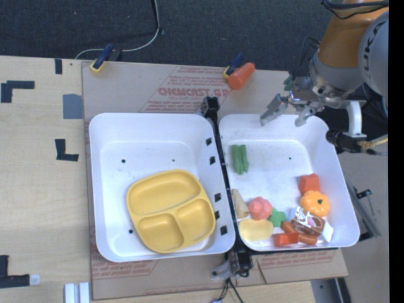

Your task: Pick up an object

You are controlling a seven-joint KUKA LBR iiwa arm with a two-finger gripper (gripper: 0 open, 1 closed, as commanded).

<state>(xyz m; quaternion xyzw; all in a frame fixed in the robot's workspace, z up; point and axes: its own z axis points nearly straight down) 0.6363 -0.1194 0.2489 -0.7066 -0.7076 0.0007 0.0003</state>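
Observation:
My gripper (287, 115) hangs open above the far rim of the right bin (278, 169), with nothing between its two spread fingers. Below it in that bin lie a green pod-shaped toy (240, 158), a red block (309, 184), a small orange pumpkin (315, 202), a pink lumpy toy (259, 207), a tan piece (239, 204), a yellow flat piece (255, 231), a small green piece (278, 218) and a packet with red sticks (303, 229). All of them rest in the near half of the bin, apart from the gripper.
The left bin (113, 150) holds a yellow divided plate (170, 210). An orange clamp (240, 76) and a yellow-blue clamp (101, 60) sit on the cardboard behind the bins. A black cable (151, 17) runs across the dark floor beyond.

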